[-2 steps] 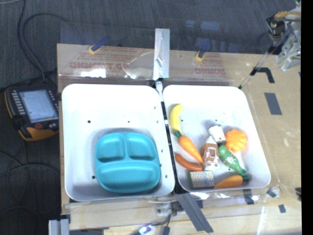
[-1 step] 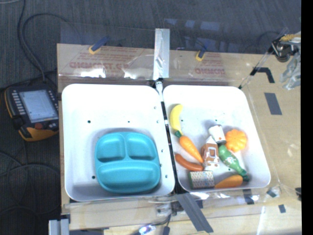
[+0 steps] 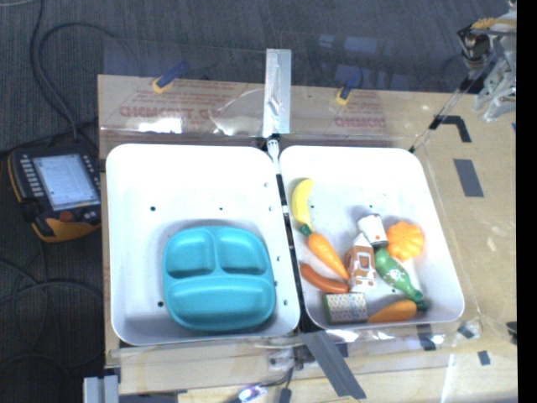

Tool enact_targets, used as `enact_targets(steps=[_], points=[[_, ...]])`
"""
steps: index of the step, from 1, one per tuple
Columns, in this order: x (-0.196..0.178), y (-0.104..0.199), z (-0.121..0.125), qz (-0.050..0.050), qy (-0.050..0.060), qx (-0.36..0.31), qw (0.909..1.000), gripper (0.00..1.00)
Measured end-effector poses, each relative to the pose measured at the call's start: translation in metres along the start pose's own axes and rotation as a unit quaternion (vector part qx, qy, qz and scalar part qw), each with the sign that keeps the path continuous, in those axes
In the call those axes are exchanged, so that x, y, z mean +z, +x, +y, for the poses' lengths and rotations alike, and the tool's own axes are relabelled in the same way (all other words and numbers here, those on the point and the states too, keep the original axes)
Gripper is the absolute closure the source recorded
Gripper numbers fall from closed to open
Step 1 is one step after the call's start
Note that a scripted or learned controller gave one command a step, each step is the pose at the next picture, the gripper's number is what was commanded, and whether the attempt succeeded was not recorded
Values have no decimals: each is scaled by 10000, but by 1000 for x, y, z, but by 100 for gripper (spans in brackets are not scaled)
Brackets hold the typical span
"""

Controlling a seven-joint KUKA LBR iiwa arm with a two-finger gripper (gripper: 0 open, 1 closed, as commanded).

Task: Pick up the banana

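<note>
Banana [image 3: 300, 201] against right bin's [image 3: 436, 225] left wall

One fixed camera is mounted above the bench [image 3: 470, 225] and looks down at a slant, its far side at the top of frame where grey carpet [image 3: 168, 15] shows beyond the bench edge, its near side along the bottom. It stands far enough off to take in both bins whole, the left bin [image 3: 134, 183] and the right bin [image 3: 419, 191] side by side at frame centre, with a pendant [image 3: 54, 187] on the floor at the left margin. The gripper [image 3: 495, 91] appears at the upper right edge, at the limit of the field of view.
</note>
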State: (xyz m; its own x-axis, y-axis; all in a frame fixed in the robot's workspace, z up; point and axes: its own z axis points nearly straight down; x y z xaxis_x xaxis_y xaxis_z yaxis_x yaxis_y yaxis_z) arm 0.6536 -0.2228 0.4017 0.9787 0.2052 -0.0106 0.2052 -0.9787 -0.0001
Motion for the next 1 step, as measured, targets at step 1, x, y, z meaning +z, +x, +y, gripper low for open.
enact_targets(steps=[1], points=[[10,-17,-1,-4,1,28,10000,100]])
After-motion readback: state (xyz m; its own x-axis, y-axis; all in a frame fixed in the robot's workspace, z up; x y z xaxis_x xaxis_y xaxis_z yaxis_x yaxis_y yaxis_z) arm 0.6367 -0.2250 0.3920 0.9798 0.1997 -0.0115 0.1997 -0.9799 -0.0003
